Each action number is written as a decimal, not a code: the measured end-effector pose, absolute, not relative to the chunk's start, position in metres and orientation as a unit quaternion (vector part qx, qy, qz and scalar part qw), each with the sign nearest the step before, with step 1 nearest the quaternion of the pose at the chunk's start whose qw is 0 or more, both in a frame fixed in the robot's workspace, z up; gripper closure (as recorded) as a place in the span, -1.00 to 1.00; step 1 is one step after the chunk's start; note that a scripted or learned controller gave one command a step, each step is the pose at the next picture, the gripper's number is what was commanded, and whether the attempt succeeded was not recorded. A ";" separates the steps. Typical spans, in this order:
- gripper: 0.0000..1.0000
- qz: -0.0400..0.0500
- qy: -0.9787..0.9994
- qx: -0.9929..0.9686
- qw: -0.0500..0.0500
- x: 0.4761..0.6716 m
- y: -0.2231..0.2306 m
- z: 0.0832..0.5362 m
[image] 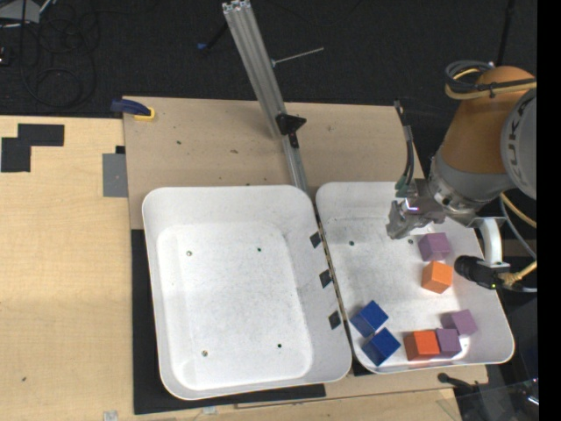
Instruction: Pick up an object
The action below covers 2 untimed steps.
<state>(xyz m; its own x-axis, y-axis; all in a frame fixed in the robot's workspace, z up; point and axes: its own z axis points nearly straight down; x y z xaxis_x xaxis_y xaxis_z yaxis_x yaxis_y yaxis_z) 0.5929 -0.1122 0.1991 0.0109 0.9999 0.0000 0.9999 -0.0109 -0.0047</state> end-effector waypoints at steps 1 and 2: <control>1.00 0.000 -0.709 -0.705 0.002 0.603 -0.055 0.197; 1.00 0.000 -0.709 -0.705 0.001 0.609 -0.003 0.215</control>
<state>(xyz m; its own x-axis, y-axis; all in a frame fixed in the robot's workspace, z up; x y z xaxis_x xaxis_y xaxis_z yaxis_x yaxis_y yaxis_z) 0.6088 -0.0025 0.2146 -0.0048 1.0000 0.0019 1.0000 0.0048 -0.0012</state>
